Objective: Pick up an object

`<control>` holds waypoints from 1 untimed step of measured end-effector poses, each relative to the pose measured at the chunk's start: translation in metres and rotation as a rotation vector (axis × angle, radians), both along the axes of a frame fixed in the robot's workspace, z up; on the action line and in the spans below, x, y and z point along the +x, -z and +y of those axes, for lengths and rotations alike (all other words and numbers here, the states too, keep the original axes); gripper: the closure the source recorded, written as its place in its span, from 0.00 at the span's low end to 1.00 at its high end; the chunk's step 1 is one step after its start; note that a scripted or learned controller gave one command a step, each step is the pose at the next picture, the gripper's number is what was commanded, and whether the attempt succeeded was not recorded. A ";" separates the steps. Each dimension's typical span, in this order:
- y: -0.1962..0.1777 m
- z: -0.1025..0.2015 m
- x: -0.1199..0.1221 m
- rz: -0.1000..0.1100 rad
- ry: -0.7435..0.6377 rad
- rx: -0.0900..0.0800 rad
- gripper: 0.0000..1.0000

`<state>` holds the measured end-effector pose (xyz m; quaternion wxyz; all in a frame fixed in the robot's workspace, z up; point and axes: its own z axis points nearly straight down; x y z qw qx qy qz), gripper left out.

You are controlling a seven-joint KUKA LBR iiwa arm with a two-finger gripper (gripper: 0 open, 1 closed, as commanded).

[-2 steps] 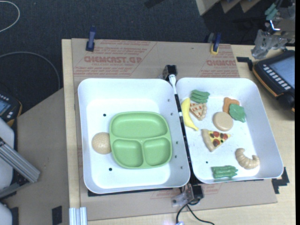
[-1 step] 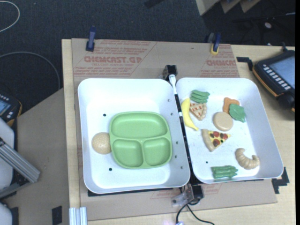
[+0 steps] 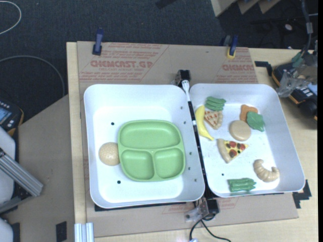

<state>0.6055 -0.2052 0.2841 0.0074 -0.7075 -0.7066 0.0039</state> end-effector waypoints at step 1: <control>-0.094 0.074 -0.054 -0.025 -0.008 -0.005 1.00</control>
